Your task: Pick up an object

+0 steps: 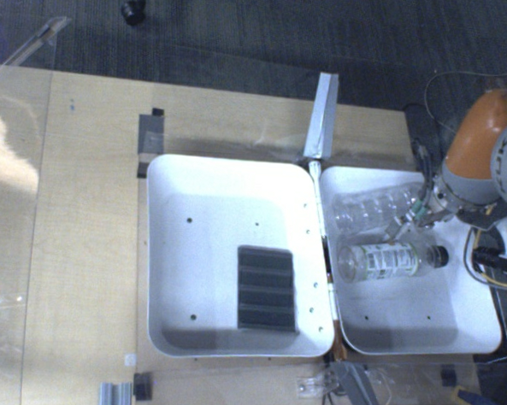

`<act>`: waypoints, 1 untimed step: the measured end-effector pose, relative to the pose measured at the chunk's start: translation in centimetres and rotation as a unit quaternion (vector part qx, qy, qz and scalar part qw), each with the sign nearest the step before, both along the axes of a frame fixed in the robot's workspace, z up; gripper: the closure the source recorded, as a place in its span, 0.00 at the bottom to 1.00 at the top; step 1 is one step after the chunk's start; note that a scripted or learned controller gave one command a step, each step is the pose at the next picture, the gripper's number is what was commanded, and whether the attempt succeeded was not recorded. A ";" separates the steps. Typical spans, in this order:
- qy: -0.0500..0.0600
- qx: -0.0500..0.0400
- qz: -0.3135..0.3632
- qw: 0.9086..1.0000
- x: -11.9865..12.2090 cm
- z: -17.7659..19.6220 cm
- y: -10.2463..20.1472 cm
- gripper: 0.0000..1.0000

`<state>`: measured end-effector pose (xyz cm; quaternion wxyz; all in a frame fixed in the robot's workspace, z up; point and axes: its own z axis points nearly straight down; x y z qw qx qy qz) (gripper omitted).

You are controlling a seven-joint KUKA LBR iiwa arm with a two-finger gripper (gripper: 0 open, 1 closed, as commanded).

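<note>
Two clear plastic things lie in the right bin (477, 327). One is a bottle (391, 261) with a pale label and a black cap, on its side near the bin's middle. The other is a crumpled clear container (375, 209) against the far wall. A black ridged rectangular block (265, 288) rests flat in the left bin (191, 236), toward its near side. My gripper (413, 219) reaches in from the right and hangs low just above the bottle's upper edge, between the two clear items. Nothing is visibly lifted off the bin floor.
The arm's grey wrist and orange band (489, 135) loom over the right bin's far right corner, with cables (490, 255) trailing beside it. A grey metal post (321, 116) stands behind the gap between the bins. A narrow divider rim (326, 253) separates them.
</note>
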<state>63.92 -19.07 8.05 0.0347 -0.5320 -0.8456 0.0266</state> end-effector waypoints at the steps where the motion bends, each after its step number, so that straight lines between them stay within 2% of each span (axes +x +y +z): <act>1: -0.001 0.001 0.017 1.000 0.0 0.0 0.0 0.00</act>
